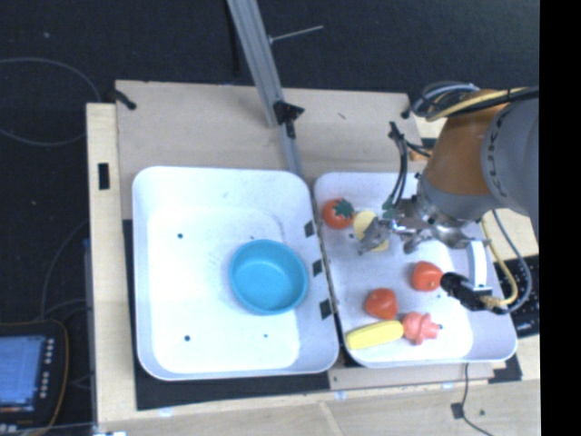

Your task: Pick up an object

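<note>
Camera view, progress: nothing is seen lifted; the pick is judged not yet done.
Gripper (374, 237): lowered into the right bin (486, 341), at a pale yellow object (365, 222) beside the small tomato (339, 213).
Fingers: whether they are open or closed cannot be told, as they are too small and blurred.
Other candidates: two red pieces (381, 302) and (426, 275), a yellow banana-like piece (373, 335) and a pink toy (418, 326) are left lying in the same bin.
Left bin (168, 198): a blue bowl (267, 276) is held.
Surface: a light wooden bench (200, 116) carries both bins.
Room: dark floor with cables surrounds it.
</note>
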`<move>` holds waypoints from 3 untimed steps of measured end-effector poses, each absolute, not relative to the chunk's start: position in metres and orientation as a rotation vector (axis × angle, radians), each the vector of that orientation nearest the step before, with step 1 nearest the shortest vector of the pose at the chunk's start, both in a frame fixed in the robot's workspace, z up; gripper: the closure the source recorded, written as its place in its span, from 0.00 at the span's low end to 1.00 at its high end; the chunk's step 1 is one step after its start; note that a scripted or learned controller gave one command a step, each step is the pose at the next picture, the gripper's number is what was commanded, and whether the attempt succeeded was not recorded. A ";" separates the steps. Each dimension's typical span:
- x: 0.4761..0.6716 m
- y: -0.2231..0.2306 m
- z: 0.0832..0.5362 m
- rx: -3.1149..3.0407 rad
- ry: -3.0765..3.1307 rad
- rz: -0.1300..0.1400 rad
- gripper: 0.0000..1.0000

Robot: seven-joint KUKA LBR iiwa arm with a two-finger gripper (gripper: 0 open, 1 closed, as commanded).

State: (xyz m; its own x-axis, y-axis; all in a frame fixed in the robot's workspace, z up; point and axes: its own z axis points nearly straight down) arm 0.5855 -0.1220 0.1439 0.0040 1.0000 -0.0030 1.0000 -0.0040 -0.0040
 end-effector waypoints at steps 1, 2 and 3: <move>0.585 -0.124 0.098 -2.225 -2.218 0.008 0.00; 0.588 -0.124 0.113 -2.235 -2.215 -0.008 1.00; 0.591 -0.124 0.159 -2.225 -2.222 -0.009 1.00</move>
State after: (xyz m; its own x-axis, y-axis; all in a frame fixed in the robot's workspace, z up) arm 0.5912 -0.1237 0.1586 0.0015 1.0000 0.0019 1.0000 -0.0015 0.0059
